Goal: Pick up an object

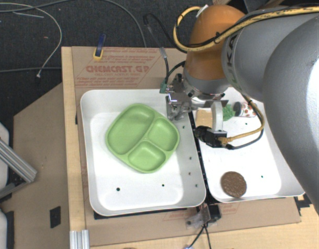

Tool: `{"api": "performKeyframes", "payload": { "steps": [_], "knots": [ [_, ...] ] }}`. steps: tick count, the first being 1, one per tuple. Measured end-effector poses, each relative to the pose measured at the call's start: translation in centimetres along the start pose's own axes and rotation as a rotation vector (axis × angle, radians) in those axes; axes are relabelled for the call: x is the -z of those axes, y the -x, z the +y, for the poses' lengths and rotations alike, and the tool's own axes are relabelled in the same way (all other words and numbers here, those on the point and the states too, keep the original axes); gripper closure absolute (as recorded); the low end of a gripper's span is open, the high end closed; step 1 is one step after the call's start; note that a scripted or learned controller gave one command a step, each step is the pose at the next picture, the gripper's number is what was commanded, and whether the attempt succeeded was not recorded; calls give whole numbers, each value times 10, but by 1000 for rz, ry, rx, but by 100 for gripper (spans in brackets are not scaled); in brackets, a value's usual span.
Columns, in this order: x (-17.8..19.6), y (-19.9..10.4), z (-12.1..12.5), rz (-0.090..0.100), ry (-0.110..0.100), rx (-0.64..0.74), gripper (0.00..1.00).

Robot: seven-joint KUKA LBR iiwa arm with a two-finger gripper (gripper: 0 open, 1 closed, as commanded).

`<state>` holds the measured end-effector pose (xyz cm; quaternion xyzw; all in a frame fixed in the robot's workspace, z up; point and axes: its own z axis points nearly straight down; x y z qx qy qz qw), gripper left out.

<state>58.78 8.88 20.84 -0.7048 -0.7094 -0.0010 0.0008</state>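
Two bins sit side by side; the left bin [97,191] holds a green divided plate [142,137] lying flat, probably a pick target. The gripper [176,108] hangs over the plate's right edge, its state impossible to tell; the right bin [273,175] holds a brown disc [234,184], with the arm's bulk overhead hiding much.

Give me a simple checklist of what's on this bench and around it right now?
Surface: two white bins, left bin and right bin, on cardboard.
Job's things: green divided plate in left bin; brown round disc in right bin.
Clutter: small green and red item partly hidden behind the arm.
Gripper: gripper above the plate's right edge; grip state unclear.
Cables: yellow cable on the arm; grey wires on the floor.
Surroundings: dark carpet; blue clip.
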Motion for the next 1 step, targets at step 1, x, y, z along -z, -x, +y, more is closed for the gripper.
{"api": "performKeyframes", "payload": {
  "steps": [1],
  "knots": [
    [1,4,0,-1,0,-6,0]
  ]
}}
